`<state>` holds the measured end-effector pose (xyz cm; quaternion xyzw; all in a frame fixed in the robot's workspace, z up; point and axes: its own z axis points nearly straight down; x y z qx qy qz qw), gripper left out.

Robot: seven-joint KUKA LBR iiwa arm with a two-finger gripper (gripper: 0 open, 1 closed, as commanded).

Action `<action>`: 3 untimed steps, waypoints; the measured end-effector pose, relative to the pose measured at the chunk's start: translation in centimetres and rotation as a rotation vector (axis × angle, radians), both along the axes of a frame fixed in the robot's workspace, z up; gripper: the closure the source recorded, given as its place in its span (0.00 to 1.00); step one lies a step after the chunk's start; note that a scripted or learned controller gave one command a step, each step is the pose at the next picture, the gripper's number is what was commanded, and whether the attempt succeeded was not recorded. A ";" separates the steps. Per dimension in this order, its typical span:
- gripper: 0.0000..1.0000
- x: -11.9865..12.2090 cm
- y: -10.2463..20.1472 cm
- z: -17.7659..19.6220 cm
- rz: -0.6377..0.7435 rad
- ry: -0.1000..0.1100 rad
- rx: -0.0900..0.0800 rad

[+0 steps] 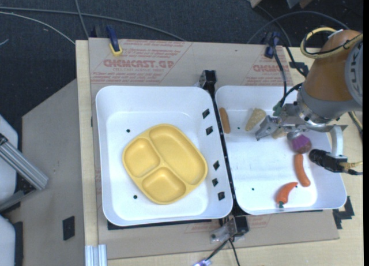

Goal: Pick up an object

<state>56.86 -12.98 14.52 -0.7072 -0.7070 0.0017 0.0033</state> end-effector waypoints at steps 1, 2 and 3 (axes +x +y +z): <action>1.00 0.2 0.0 1.4 0.000 -0.008 -0.001; 1.00 1.1 -0.6 6.4 0.001 -0.014 -0.004; 1.00 1.2 -0.7 11.9 0.001 -0.015 -0.004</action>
